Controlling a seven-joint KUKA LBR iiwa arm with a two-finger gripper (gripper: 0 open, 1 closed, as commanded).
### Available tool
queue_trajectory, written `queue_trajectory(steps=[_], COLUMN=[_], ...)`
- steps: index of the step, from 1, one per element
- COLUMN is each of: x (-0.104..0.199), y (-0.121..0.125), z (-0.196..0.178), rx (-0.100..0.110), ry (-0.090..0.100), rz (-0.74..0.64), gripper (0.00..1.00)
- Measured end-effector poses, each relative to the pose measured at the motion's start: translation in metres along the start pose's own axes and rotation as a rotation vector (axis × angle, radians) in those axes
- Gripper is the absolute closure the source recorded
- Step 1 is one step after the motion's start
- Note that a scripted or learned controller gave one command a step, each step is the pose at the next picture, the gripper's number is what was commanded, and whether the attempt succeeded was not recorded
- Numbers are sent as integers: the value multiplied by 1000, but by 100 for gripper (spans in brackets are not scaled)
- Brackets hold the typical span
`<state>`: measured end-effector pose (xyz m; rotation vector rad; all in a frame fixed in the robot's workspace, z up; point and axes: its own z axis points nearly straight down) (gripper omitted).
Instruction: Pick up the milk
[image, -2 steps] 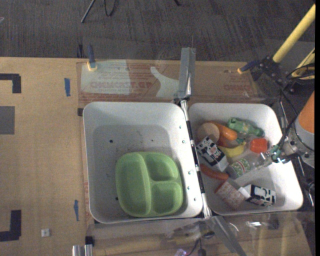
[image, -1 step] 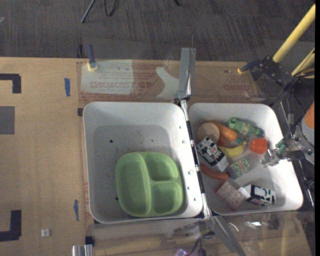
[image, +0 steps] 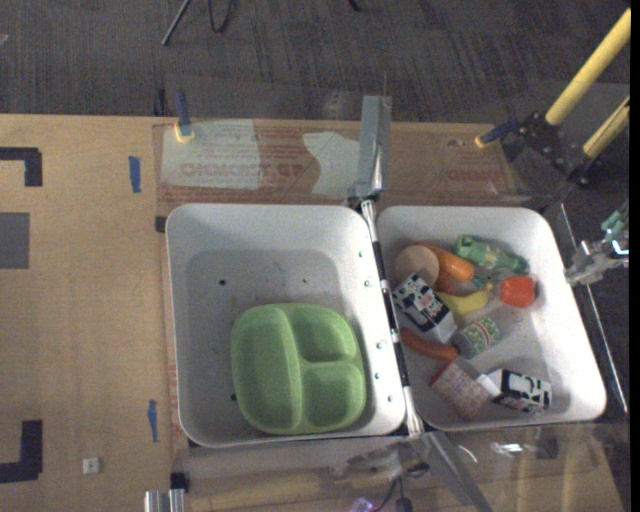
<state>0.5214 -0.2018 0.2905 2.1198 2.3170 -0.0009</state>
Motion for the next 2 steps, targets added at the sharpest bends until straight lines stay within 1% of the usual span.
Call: queue_trajectory(steps=[1,2], x=[-15,5], y=[7,-34], z=[117,87], rx=[0,2], ry=[1,3], rz=[-200,-76], gripper=[100,100])
